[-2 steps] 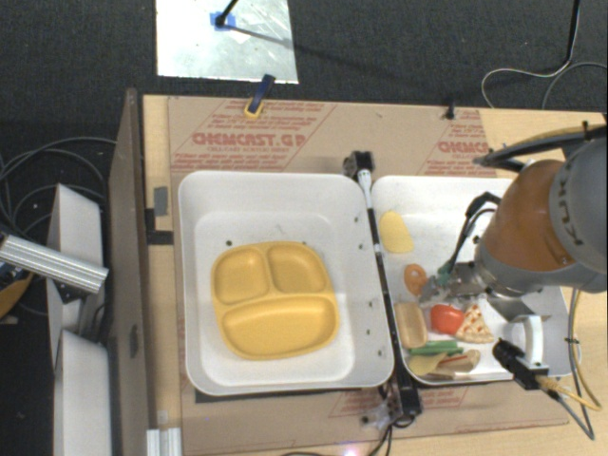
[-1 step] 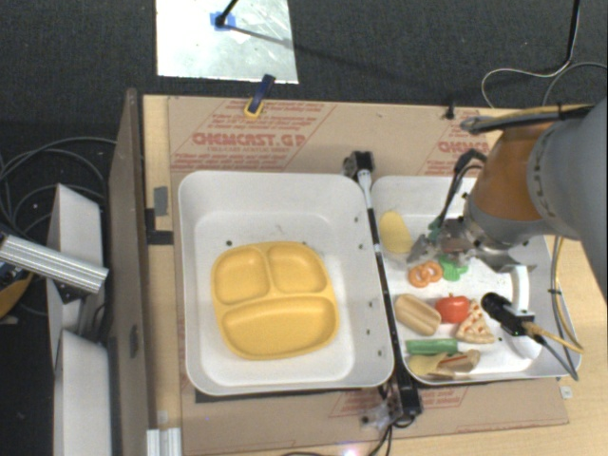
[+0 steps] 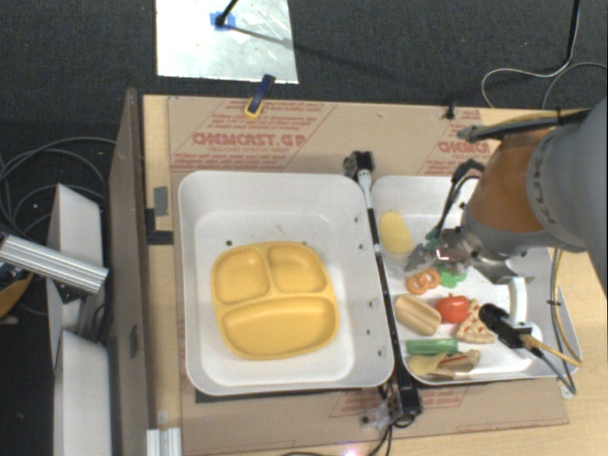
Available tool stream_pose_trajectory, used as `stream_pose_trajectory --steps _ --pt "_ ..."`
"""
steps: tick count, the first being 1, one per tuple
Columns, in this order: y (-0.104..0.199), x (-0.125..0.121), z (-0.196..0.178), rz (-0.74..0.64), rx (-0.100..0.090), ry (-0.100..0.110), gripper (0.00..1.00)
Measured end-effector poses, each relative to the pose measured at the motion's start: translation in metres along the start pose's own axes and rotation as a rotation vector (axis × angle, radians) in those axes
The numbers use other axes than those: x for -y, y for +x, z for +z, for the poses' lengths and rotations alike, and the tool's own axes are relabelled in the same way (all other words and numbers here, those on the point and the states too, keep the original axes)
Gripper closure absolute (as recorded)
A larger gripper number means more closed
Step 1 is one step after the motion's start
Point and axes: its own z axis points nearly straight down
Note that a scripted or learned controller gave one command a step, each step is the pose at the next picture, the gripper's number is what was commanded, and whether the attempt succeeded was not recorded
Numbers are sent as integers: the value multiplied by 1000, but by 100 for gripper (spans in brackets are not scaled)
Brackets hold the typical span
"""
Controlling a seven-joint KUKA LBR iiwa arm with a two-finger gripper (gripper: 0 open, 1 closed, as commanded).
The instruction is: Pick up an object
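Crowding right bin (image 3: 399, 198): end effector (image 3: 429, 257), toys

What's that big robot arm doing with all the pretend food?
The robot arm is reaching into the right bin, where toy food lies: a yellow lemon-like piece, a pretzel, a hot dog, a tomato and a pizza slice. Its gripper is down by the pretzel, trying to pick something up. The left bin holds a yellow divided plate.
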Motion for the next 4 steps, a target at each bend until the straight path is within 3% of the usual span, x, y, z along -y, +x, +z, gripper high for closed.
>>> stream_pose_trajectory --steps 2,3,4 --pt "-21 43 1 1 -4 6 0" --pt "-22 -20 2 -4 -3 5 0" --pt "-23 -20 -10 -4 -1 1 100"
